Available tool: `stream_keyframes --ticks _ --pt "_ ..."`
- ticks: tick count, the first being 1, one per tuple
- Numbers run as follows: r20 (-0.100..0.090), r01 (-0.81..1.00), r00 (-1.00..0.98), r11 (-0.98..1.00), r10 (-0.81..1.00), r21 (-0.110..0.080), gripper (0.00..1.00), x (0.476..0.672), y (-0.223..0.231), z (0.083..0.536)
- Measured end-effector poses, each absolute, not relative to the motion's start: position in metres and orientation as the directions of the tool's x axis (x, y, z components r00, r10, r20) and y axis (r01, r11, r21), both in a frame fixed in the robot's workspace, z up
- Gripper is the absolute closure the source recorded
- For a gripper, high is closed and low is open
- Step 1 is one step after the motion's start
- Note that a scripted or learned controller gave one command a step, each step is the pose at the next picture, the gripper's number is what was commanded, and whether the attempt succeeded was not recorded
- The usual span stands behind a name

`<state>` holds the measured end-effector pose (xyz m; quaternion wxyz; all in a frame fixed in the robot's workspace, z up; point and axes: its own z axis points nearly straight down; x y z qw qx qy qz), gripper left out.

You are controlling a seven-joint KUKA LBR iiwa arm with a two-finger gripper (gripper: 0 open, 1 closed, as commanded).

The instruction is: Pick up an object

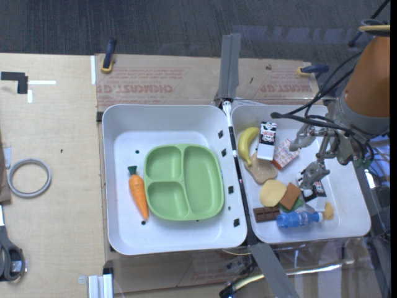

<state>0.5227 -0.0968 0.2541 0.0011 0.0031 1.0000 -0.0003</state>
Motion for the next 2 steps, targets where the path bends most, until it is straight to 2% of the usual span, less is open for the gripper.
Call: stream_keyframes --ticks 1,2 --pt "-0.007 0.158 -0.987 0.988 0.158 0.000 0.00 0.540 -0.114 0.095" --pt "-0.014 0.154 -0.988 0.988 0.154 -0.001 1.00 0.542 -0.113 0.105"
